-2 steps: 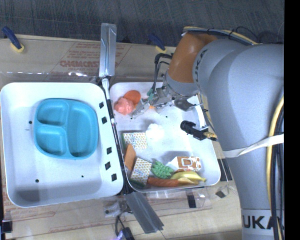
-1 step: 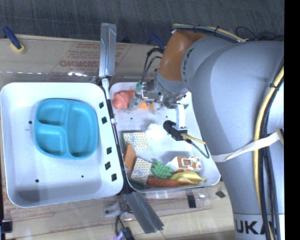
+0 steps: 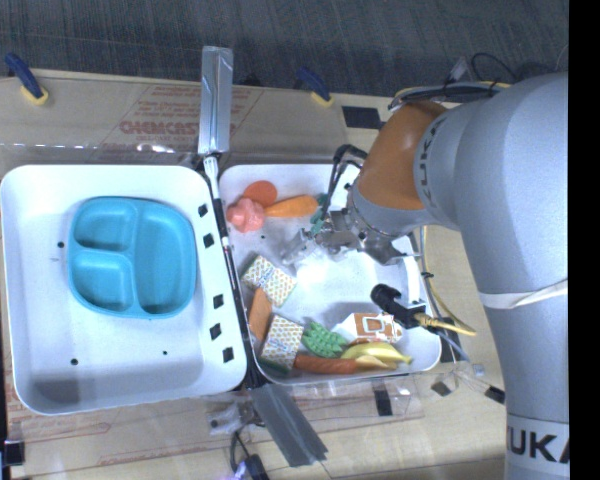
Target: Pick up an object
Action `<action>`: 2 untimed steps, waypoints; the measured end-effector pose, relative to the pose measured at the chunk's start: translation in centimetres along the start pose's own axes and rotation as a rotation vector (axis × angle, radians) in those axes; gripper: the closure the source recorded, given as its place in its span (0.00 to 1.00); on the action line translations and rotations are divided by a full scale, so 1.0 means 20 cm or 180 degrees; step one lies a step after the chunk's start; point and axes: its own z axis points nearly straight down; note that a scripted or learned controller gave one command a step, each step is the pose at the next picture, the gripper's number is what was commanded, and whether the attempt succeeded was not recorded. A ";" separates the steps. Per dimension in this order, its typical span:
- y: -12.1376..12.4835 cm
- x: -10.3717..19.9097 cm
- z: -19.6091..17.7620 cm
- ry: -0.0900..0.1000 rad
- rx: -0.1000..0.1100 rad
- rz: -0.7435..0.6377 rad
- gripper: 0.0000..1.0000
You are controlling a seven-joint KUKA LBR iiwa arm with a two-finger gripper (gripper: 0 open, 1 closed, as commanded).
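Orange carrot [image 3: 292,206] lies just beside my claw [image 3: 315,236]; its opening I cannot tell. Crowding risks a glancing miss.

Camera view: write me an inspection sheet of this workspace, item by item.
Surface: bench with cardboard sheet under two white bins.
Job's things: right bin holds toy food: carrot, pink piece, banana, green piece, small packets.
Clutter: blue divided tray in left bin.
Grippers: gripper low over right bin's upper half; grasp cannot be told.
Cables: black cable behind arm.
Surroundings: blue clamps on bench edge; dark floor.
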 end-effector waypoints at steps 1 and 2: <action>0.00 0.01 -0.05 0.0003 0.0004 -0.0013 1.00; 0.00 0.09 -0.07 -0.0002 -0.0003 0.0496 1.00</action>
